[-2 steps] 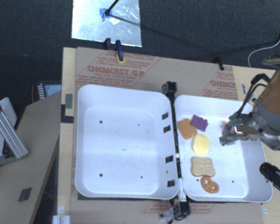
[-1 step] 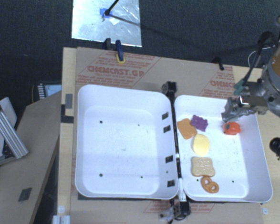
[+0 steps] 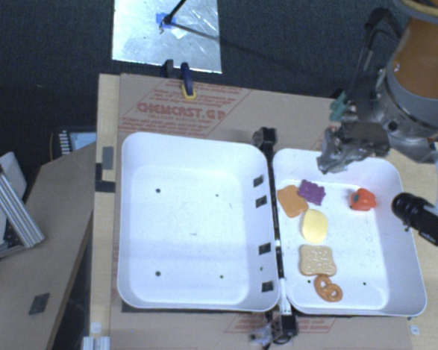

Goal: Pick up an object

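The right bin [image 3: 402, 284] holds several toy food pieces: a purple piece [image 3: 312, 191], an orange piece [image 3: 292, 201], a pale yellow oval [image 3: 314, 226], a tan toast slice [image 3: 318, 260], a brown pretzel [image 3: 328, 290] and a red piece with a green top [image 3: 362, 199]. My gripper [image 3: 333, 162] hangs over the bin's far edge, above and slightly right of the purple piece. I see nothing between its fingers.
The left bin [image 3: 193, 221] lies beside the right one, with black clips [image 3: 265, 204] along the shared wall. A black cylindrical part [image 3: 418, 214] juts over the right bin's right rim. A shiny metal sheet [image 3: 168, 25] lies beyond the bench.
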`<act>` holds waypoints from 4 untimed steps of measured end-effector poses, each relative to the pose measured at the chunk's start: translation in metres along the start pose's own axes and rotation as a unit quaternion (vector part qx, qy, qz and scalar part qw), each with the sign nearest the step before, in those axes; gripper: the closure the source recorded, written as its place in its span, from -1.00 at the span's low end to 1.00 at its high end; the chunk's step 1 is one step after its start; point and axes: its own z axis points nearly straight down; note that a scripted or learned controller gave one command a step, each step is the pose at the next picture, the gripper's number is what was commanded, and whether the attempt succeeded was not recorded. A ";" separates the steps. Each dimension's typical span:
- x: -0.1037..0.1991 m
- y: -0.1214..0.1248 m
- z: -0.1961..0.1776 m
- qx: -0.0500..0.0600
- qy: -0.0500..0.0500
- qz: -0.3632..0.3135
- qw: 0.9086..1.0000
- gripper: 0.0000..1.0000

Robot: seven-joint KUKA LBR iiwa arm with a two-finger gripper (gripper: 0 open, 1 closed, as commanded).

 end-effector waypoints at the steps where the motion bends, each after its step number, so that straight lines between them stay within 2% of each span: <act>1: 0.068 0.000 -0.034 0.002 0.000 0.000 1.000 1.00; 2: 0.143 0.001 -0.026 0.004 0.000 0.000 1.000 1.00; 3: 0.172 0.111 -0.060 0.000 0.000 0.006 1.000 1.00; 4: 0.154 0.061 -0.061 0.004 -0.001 0.005 1.000 1.00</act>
